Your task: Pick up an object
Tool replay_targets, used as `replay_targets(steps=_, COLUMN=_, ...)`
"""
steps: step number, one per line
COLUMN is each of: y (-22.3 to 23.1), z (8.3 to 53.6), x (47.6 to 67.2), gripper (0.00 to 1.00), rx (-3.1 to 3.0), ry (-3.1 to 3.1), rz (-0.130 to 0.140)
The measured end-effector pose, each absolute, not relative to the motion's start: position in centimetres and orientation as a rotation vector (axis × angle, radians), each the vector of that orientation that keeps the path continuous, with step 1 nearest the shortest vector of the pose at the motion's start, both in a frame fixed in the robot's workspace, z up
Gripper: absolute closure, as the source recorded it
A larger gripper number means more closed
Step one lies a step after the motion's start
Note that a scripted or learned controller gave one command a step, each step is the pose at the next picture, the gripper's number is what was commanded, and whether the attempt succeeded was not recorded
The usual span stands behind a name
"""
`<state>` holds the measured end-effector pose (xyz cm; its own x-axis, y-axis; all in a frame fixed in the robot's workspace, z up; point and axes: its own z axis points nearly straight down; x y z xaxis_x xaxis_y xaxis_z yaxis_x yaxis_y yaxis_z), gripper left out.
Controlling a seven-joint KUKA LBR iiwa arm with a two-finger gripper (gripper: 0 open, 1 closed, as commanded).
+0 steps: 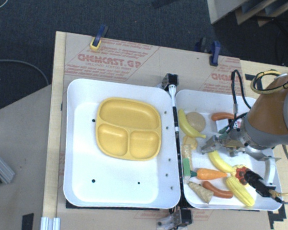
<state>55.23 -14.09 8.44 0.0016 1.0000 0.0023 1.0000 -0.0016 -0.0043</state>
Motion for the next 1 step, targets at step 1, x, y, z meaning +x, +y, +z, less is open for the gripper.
replay_targets(steps=1, y=-14.11, z=9.52, x=55.29, gripper=1.00, rx=-2.223, ry=-2.218, rz=0.000)
